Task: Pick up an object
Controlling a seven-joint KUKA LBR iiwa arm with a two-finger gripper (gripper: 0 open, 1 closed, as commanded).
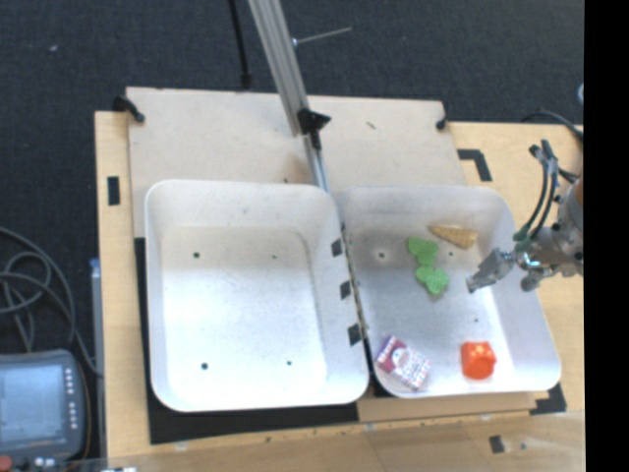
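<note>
- Right bin (521, 337): a green piece (428, 265) and a tan cone (453, 234) crowd its far middle.
- A red object (478, 360) and a patterned packet (404, 363) sit along its near edge.
- Bare floor lies between these two groups.
- A slanted metal pole (285, 67) stands at the far side.

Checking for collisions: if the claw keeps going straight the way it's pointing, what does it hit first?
Probably the green object. The claw points leftward across the right bin toward it, though its height above the bin floor is unclear.
</note>
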